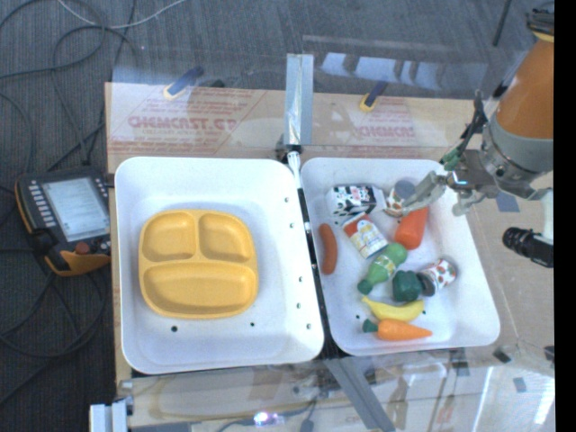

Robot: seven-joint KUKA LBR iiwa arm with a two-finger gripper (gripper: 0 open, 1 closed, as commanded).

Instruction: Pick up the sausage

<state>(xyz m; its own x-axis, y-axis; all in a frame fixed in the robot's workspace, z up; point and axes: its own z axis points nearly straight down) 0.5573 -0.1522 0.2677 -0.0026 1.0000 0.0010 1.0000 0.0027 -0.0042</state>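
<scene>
Sausage (328, 247) lies untouched at right bin's left wall; gripper (447, 190), fingers apparently open and empty, must travel left and descend.

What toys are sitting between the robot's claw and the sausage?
The sausage lies by the left wall of the right bin. The gripper hovers over the bin's upper right. Between them on the bin floor lie a cow-print carton and a small bottle. From above, nothing covers the sausage.

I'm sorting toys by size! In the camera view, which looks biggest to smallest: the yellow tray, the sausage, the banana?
1. yellow tray, by far the biggest.
2 and 3. sausage and banana look about the same length, so I can't rank them.
</scene>
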